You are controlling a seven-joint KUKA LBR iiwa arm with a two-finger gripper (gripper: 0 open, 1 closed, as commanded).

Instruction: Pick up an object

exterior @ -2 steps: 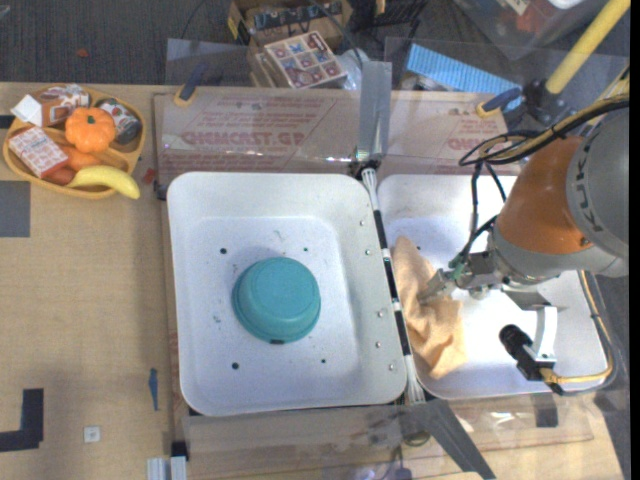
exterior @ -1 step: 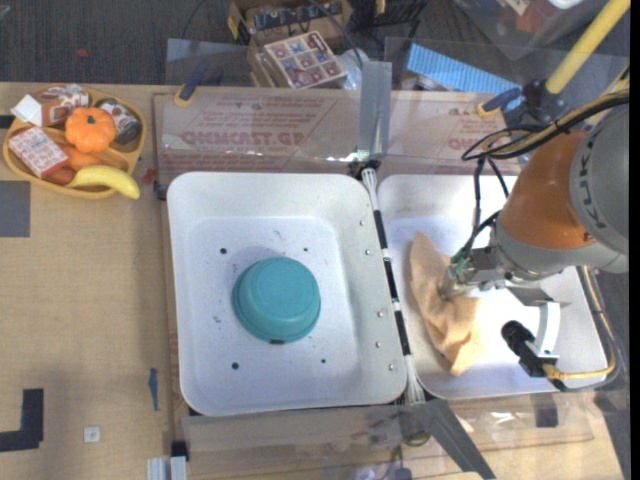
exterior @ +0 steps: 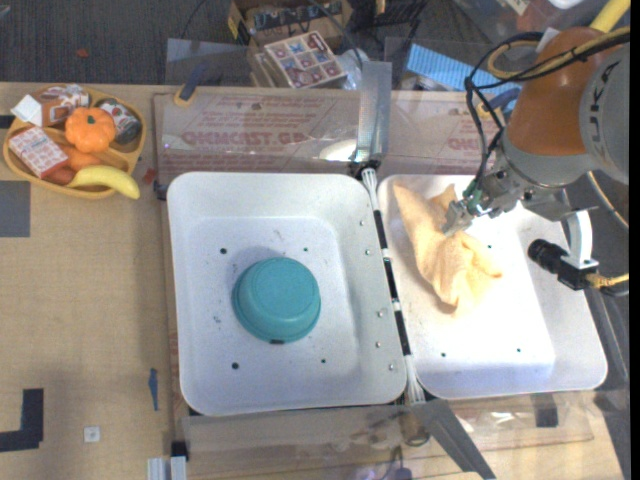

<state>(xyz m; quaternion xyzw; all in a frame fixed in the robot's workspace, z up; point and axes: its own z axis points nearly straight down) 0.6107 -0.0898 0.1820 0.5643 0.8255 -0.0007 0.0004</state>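
A crumpled yellow cloth [exterior: 445,253] lies in the right bin [exterior: 520,353], toward its left side. My gripper [exterior: 463,213] comes down from the right onto the cloth's upper edge. It is shut on a fold of the cloth, which is bunched up toward the fingertips, and the rest drapes down and to the left. An upturned teal bowl [exterior: 277,299] sits in the middle of the left bin [exterior: 200,218], well apart from the gripper.
A black cable fitting [exterior: 555,260] hangs from the arm over the right bin's right side. A metal divider [exterior: 385,268] separates the bins. A yellow dish of toy fruit [exterior: 75,148] sits on the bench at far left. Boxes and clutter stand behind the bins.
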